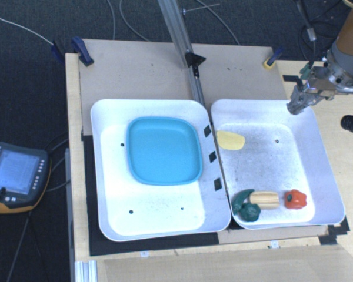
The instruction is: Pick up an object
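Observation:
The right bin (pixel 317 157) holds a pale yellow piece (pixel 230 140) near its far left corner. Along its near edge lie a dark green piece (pixel 246 206), a tan cylinder (pixel 265 200) and a red pepper-like piece (pixel 295 199). My gripper (pixel 296 106) hangs over the far right rim of this bin, well away from all of them, and nothing shows in it.
A blue square plate (pixel 165 150) lies in the left bin (pixel 109 216). A metal pole (pixel 176 22) rises between the bins at the back. Blue and yellow clamps (pixel 82 50) grip the board's far edge. A teach pendant (pixel 15 175) sits at the left.

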`<act>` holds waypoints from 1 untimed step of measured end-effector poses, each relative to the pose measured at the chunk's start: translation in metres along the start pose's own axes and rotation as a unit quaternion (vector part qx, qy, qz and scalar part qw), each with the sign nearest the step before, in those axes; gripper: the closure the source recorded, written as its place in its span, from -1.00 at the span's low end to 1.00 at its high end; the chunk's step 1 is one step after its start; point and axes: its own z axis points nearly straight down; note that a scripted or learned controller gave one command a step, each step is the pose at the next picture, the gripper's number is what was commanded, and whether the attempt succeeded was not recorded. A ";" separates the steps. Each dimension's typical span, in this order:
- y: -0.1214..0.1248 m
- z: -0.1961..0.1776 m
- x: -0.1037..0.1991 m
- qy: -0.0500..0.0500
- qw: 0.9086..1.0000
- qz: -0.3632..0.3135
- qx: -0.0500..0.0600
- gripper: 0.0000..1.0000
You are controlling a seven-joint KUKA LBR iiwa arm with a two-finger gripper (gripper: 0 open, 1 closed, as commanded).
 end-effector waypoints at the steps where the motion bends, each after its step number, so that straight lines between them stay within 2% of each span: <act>1: 0.006 0.014 0.049 0.000 1.000 -0.001 0.001 1.00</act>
